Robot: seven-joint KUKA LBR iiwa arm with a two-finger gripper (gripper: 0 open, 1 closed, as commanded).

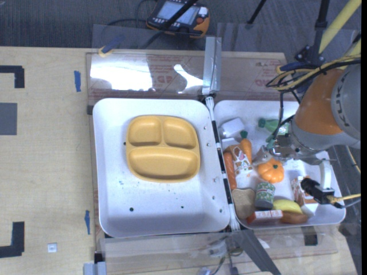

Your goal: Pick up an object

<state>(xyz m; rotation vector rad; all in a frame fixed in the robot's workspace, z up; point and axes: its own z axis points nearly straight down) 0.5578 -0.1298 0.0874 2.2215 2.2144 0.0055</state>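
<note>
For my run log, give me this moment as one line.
arm: over right white bin | pincer: above small orange pumpkin toy | yellow divided plate: left bin

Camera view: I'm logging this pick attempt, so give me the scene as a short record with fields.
left bin: holds a yellow divided plate
right bin: heap of toy food, among it a carrot, a small pumpkin, a banana
arm: reaches in from the right, over the right bin
tool: low, just above the pumpkin
grasp: cannot tell
</note>
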